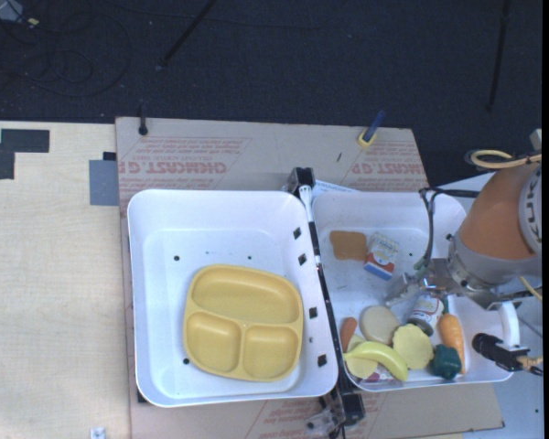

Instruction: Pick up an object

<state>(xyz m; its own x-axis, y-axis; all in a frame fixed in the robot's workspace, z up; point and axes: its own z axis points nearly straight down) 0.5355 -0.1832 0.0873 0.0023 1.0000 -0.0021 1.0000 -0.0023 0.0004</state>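
Camera view: gripper (419,293) sits low in right bin (348,210), above the toy food, prob. lining up a pick. Jaws: you can't tell, too blurred.

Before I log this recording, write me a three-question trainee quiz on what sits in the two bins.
1. True or false: the yellow divided plate lies in the left bin.
2. Which lies nearest the banana? A) brown toast slice B) carrot C) pale yellow-green piece
3. Fill in: the gripper hangs over the ___ bin.

Key: 1 true; 2 C; 3 right.
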